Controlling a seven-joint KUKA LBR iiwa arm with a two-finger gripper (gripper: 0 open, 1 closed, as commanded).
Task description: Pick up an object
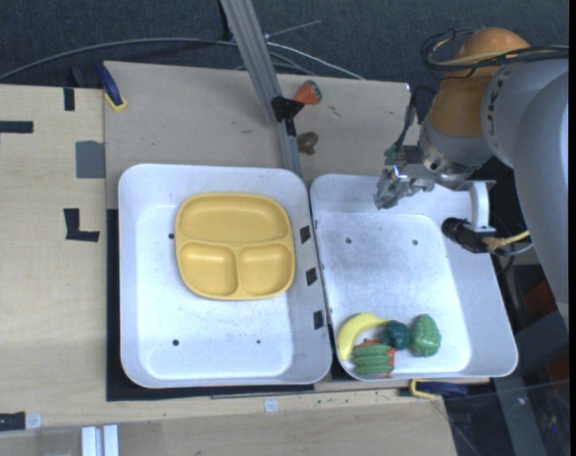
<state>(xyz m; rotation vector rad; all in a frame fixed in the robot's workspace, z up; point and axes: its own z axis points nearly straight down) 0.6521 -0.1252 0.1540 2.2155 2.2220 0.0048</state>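
A small heap of toy food lies in the near corner of the right bin: a yellow banana, a green and red piece, a dark teal piece and a green lumpy piece. My gripper hangs over the far rim of the right bin, well away from the heap. Nothing shows between its fingers.
A yellow divided plate lies in the left bin. A grey metal pole slants down to the gap between the bins. A black cable fitting juts over the right bin's right rim.
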